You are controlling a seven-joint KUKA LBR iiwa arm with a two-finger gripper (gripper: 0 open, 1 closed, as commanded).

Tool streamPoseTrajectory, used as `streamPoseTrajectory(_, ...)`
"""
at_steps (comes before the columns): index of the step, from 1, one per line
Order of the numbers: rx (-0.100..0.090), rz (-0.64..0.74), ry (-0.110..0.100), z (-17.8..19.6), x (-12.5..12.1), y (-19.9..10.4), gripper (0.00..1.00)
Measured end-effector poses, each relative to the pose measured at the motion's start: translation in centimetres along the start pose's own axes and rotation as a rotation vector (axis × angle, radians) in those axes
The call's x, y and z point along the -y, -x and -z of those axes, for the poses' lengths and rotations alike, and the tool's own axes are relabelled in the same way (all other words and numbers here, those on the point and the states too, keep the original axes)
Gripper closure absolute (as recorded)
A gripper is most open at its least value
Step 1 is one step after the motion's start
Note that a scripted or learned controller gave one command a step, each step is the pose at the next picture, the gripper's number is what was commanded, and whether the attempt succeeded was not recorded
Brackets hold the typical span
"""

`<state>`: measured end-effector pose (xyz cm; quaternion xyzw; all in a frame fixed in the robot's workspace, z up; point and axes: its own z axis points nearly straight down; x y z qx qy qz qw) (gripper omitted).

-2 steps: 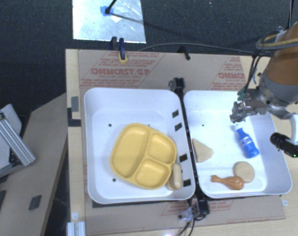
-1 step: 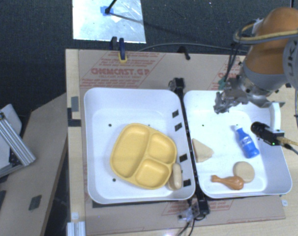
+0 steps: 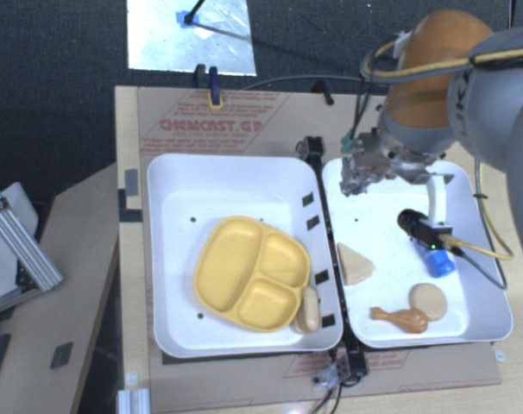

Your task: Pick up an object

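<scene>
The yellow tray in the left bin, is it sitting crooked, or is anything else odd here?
Yes: the yellow tray lies turned at an angle to the left bin walls, with a pale bread-like piece wedged against its corner. Nothing looks spilled or broken.

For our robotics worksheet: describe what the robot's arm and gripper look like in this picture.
The arm is smooth grey metal with rounded joints and a bulbous orange band above the wrist. A yellowish cable loops across that band, and thin dark wires run beside it. The gripper is a small grey metallic unit, too blurred for finer detail.
</scene>
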<state>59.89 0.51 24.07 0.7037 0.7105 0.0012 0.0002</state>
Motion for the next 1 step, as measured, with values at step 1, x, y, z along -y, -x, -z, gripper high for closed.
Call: streamPoseTrajectory(1, -0.001, 0.001, 0.001, -0.25, -1.93, -5.90, 1.00)
